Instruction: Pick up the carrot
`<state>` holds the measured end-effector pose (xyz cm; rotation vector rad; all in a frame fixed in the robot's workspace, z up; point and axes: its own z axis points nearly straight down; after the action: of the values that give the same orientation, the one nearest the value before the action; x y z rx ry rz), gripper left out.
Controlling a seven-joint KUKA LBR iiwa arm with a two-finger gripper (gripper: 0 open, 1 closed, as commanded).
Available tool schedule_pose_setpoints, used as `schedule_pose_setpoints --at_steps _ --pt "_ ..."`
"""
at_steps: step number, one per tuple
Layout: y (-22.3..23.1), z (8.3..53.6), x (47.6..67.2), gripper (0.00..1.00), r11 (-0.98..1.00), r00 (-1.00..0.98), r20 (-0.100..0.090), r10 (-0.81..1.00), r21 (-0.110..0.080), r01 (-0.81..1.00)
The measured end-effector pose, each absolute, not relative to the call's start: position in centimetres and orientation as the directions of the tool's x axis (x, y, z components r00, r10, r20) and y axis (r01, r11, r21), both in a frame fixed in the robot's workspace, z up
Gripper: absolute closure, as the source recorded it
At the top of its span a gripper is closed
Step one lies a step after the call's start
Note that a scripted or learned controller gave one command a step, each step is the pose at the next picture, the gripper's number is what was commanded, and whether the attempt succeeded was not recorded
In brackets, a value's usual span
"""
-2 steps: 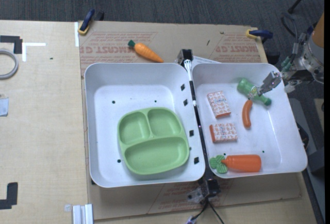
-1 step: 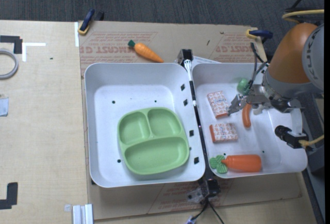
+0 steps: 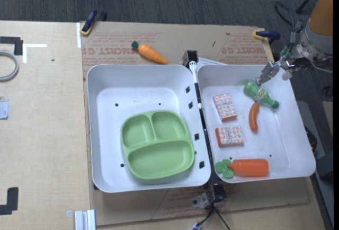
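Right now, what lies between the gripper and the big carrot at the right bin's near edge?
In the camera view, the green bottle and the small orange sausage lie between the gripper and the carrot.

My hand [image 3: 263,78] hangs over the far right corner of the right bin [image 3: 296,170], just above a green bottle [image 3: 260,94]. Below the bottle lie a small sausage [image 3: 254,116], two snack boxes [image 3: 224,106] and a fat carrot [image 3: 246,167] near the front wall. The left bin [image 3: 100,117] holds a green divided plate [image 3: 158,143]. A smaller carrot [image 3: 150,52] lies on the cardboard behind the bins.
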<state>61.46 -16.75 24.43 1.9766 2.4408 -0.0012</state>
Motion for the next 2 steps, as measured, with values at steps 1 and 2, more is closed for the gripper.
schedule_pose_setpoints --at_steps 1,2 --pt "-11.6 12.9 57.8 0.00 0.562 -0.562 -0.001 0.827 0.000 0.827" --pt "-11.7 13.9 57.9 1.00 0.560 -0.560 -0.003 0.828 0.003 0.828"
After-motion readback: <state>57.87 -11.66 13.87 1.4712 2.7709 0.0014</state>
